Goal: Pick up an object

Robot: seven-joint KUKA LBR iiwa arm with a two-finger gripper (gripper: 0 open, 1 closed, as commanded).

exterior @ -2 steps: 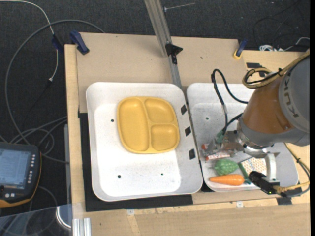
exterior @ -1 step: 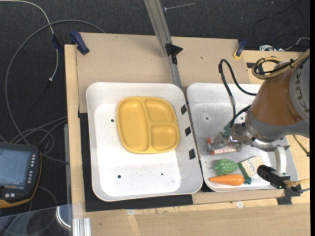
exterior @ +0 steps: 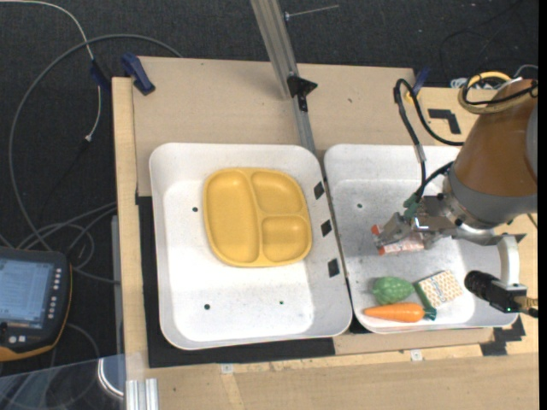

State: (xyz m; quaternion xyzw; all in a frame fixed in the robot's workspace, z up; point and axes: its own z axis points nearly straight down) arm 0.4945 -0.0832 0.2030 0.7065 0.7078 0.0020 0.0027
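In the right bin (exterior: pixel 359 173) lie a green leafy toy vegetable (exterior: pixel 391 289), an orange carrot (exterior: pixel 395 313) and a small patterned packet (exterior: pixel 439 288), all near the front edge. My gripper (exterior: pixel 400 237) hangs low over the middle of that bin, reaching in from the right. A small white and red item (exterior: pixel 402 247) sits right at its fingertips. Whether that item lies between the fingers or just under them is not clear. The green vegetable is a little in front of the gripper.
The left bin (exterior: pixel 179 297) holds a yellow divided plate (exterior: pixel 256 216). A metal pole (exterior: pixel 278 37) rises behind the bins. Cables (exterior: pixel 413 131) trail along the arm over the right bin's back. A tablet (exterior: pixel 30 301) lies at the far left, off the bench.
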